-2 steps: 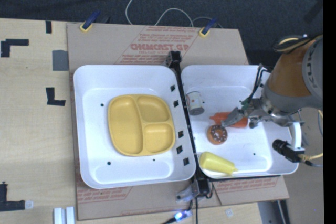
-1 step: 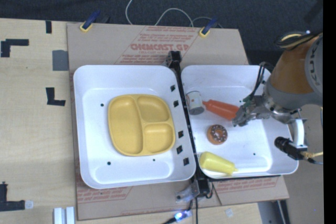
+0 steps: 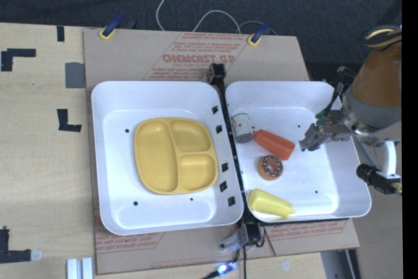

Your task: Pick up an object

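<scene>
Nearest us, at the front edge of the right bin (image 3: 339,196), we see one yellow wedge-shaped toy (image 3: 269,204) lying on its side. Just behind it sits one brown frosted doughnut (image 3: 270,167), and behind that one orange carrot-like piece (image 3: 274,142), whose left end touches one small grey cylinder (image 3: 241,128) beside the divider. That makes four loose objects in this bin, all resting on its floor.

The gripper (image 3: 312,141) hangs over the bin's right half, near the carrot's right end but apart from it; nothing sits between its dark fingers, and we cannot tell how wide they stand.

In the left bin (image 3: 111,140) we count one yellow divided plate (image 3: 175,155) with three compartments. Both bins rest on a cardboard sheet (image 3: 196,55), with two blue-and-yellow clamps at its far edge.
</scene>
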`<state>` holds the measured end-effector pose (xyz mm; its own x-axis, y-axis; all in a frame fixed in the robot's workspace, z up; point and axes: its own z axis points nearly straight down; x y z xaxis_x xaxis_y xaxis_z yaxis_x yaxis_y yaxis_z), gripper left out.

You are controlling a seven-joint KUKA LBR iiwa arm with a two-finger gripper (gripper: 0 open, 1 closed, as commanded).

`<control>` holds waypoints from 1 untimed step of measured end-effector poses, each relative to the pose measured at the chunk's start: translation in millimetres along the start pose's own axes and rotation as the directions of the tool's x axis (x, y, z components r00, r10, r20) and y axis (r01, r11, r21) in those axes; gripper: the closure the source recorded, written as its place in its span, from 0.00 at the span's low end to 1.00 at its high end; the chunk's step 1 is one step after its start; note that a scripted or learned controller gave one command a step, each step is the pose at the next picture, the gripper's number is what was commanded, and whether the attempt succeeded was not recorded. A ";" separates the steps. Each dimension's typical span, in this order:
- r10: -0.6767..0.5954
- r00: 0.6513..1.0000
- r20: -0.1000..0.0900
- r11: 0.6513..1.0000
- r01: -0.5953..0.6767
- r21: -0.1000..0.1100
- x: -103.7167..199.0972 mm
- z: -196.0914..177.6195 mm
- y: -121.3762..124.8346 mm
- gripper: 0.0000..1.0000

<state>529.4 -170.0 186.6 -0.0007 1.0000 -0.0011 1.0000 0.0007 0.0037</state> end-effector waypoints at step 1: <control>-0.002 1.000 0.000 1.000 0.002 -0.001 3.6 -43.9 5.8 1.00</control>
<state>535.1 -166.4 230.5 -0.0024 1.0000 -0.0013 1.0000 0.0024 0.0043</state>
